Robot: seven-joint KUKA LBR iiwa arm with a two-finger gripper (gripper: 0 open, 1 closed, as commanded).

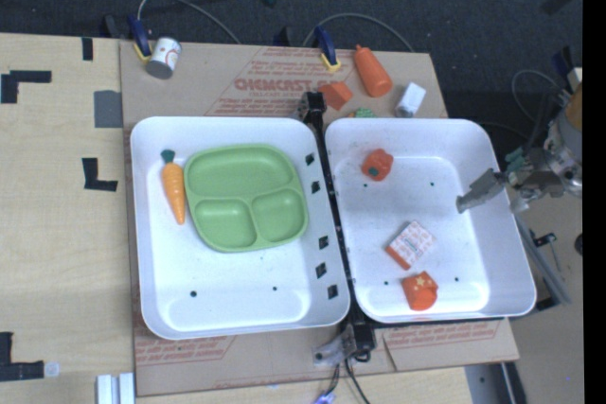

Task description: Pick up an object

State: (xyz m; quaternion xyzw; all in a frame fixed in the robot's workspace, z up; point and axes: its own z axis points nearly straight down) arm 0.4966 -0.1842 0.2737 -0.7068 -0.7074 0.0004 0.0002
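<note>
Your claw (478, 194) sits at the right rim of the right bin (473, 139), reaching in from the right; you cannot tell from this slant how it is set, and nothing shows in its grip. In that bin you have three things to choose from: a small orange-red pepper (377, 165) near the back left, a red-and-white packet (410, 244) lying flat near the middle, tilted on the diagonal, and an orange-red fruit (420, 289) near the front wall, just in front of the packet. All three lie well apart from the claw, the packet being the nearest. In the left bin (151, 232) a green plate (246, 197) with three compartments rests on the floor, and a carrot (173, 185) lies just beside its left edge, leafy end toward the back. Behind the bins, on the cardboard sheet (265, 80) that covers the worktop (brown, with red print), you see an orange bottle (372, 71), a small orange block (338, 95), a white cube (411, 98) and, far to the left, a white cup (165, 56) on its side.
</note>
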